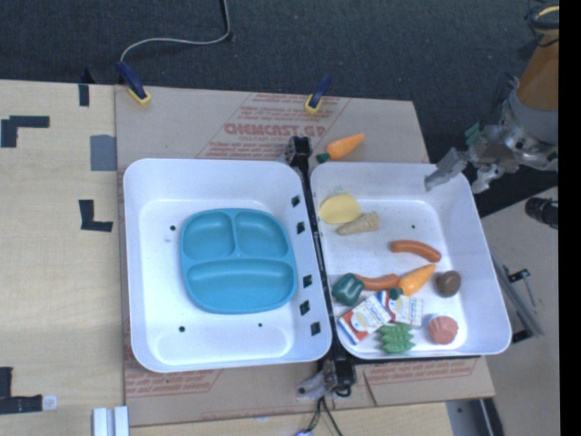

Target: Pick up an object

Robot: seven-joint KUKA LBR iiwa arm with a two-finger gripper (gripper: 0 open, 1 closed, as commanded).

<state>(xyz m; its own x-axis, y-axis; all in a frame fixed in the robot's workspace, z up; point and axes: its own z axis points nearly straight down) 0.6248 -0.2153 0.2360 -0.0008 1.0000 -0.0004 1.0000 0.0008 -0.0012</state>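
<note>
The right bin point(472, 234) holds several toy foods: a yellow lemon point(339, 209), a beige wedge point(359, 224), an orange sausage point(415, 250), a carrot point(416, 279), a red pepper point(374, 282), a dark green piece point(347, 289), a brown potato point(447, 283), a pink berry point(442, 329), a green leafy piece point(395, 338) and small printed packets point(372, 316). My gripper point(461, 173) hangs over the bin's far right corner, open, with nothing between its fingers. It is well apart from the foods.
The left bin point(145, 243) holds a blue divided plate point(239, 259). A second carrot point(343, 145) lies on the cardboard behind the bins. Black clips point(307, 243) line the seam between the bins. Clamps point(134, 82) pin the cardboard's far edge.
</note>
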